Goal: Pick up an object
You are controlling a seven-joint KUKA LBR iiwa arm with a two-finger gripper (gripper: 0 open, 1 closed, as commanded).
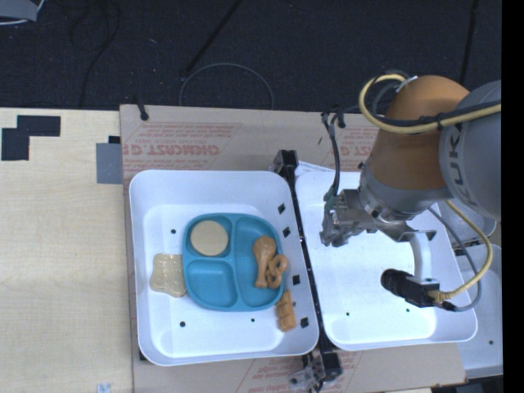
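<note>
Over the inner side of the bin nearer the arm [372, 326], close to the wall it shares with the other bin [151, 199], hangs the gripper [334, 229], pointing down; from this slanted overhead view I cannot tell whether it is open or closed, and nothing can be seen held in it. Every loose thing lies across that shared wall, to the gripper's left in the view. Closest to the gripper is a twisted tan piece [268, 260], resting in the near compartment of a blue divided plate [214, 291], slightly lower in the view than the gripper. A small brown piece [285, 311] lies just off the plate's lower corner on the bin floor, below and left of the gripper, near the shared wall. Farther left, a round tan disc [208, 237] sits in the plate's upper compartment, about level with the gripper. Farthest from the gripper, a pale flat piece [168, 274] lies on the bin floor, touching the plate's far edge.
</note>
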